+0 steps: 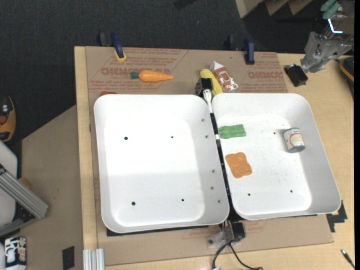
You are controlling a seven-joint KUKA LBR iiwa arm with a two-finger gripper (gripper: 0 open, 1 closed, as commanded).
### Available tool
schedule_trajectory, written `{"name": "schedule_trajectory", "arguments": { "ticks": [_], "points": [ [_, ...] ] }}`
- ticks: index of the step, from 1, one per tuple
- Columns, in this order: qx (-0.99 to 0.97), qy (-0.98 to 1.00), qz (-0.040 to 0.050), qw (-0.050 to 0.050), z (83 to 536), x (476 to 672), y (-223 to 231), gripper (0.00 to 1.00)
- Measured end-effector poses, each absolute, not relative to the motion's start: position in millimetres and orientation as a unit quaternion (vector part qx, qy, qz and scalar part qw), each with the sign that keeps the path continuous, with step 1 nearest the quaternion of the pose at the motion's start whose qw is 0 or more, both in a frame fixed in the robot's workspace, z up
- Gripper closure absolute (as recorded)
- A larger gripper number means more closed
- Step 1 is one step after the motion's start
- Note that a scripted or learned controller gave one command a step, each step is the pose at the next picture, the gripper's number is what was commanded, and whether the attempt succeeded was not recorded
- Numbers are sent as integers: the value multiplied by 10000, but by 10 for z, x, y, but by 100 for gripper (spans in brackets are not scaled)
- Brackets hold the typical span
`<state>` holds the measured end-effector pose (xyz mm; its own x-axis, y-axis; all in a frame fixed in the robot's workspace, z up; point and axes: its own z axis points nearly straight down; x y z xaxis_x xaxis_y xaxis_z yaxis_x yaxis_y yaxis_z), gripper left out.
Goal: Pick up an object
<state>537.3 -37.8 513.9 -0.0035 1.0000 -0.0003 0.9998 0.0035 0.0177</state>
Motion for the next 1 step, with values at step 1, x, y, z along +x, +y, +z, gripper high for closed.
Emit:
{"name": "schedule_trajectory", "arguments": {
  "ticks": [1],
  "points": [
    [7110,7032,3,45,5372,5254,-1457,100]
  ]
}}
